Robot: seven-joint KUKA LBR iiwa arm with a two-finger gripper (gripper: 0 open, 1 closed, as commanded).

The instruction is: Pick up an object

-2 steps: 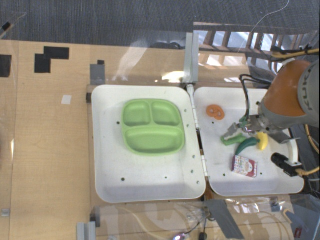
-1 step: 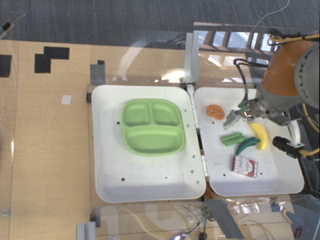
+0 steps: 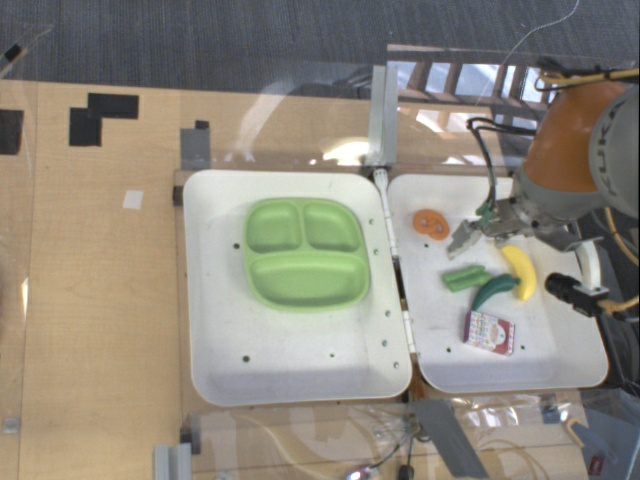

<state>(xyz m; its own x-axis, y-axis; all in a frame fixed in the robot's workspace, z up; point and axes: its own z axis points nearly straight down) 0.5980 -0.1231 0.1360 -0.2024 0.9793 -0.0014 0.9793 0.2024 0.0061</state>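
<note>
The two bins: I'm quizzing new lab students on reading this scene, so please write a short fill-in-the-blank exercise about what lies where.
1. The green divided tray lies in the ____ bin.
2. The banana is coloured ____.
3. The orange round piece lies in the ____ bin.
4. The small red-and-white packet lies nearer the ____ edge of its bin than the banana does.

Missing words: left; yellow; right; bottom

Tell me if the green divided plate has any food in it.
Empty. The green divided plate lies flat in the left bin with all three compartments showing bare green.
</note>
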